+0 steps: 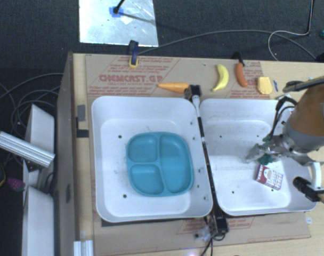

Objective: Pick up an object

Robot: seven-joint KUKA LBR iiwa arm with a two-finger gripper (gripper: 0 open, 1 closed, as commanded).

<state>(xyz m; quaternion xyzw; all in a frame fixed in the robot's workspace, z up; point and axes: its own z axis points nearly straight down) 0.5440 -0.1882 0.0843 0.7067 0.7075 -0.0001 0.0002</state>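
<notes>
A small red and white carton (269, 176) lies flat in the right bin (231, 121), near its front right corner. My gripper (264, 153) hangs low over the right bin, just behind the carton and slightly to its left. The grey arm with its orange band (311, 113) reaches in from the right edge. Nothing is visibly held by the gripper.
A blue divided plate (160, 162) rests in the left bin (111, 121). Behind the bins, on the cardboard, lie a carrot (172, 87), a banana (221, 77), an orange-red sausage-shaped toy (241, 74) and a yellow block (264, 85). A black divider (201, 137) separates the bins.
</notes>
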